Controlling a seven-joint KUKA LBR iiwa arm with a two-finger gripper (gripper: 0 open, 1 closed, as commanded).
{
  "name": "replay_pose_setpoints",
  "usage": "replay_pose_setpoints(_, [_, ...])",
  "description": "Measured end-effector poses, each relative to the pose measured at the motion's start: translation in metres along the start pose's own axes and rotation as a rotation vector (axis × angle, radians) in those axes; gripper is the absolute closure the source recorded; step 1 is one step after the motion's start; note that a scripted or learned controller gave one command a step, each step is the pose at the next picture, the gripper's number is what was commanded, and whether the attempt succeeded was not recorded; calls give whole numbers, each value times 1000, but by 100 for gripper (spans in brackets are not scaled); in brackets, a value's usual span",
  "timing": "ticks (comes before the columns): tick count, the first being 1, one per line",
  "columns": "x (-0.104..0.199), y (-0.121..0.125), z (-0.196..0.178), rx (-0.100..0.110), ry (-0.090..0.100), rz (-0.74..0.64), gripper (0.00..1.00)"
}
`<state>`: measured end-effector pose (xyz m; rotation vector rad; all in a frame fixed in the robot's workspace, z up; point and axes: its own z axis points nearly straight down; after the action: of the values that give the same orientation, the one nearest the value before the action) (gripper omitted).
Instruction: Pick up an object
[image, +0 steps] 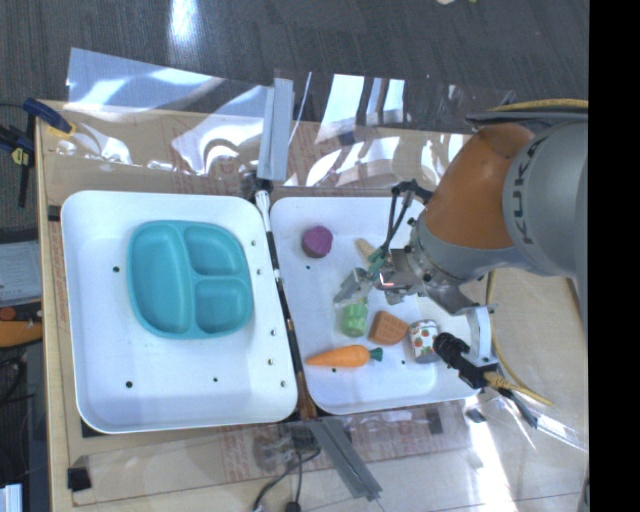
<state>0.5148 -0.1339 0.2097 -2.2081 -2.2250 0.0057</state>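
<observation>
In the right bin (300, 385) lie a purple ball (317, 240), a green piece (355, 319), an orange-brown block (387, 327), a carrot (344, 357) and a small white patterned object (423, 339). My gripper (360, 283) hangs over the middle of this bin, just above the green piece, with its metal fingers (349, 289) pointing left. The grey arm with its orange band (485, 195) reaches in from the right and hides the bin's right part.
The left bin (90, 370) holds a teal divided plate (192, 277). A divider ridge (280, 300) runs between the two bins. Clear shiny plastic sheeting (200, 140) lies behind both bins, and cables run near the bench's front edge.
</observation>
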Motion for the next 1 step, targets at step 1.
replay_pose_setpoints(1, [-47,25,120,-2,-1,-43,0])
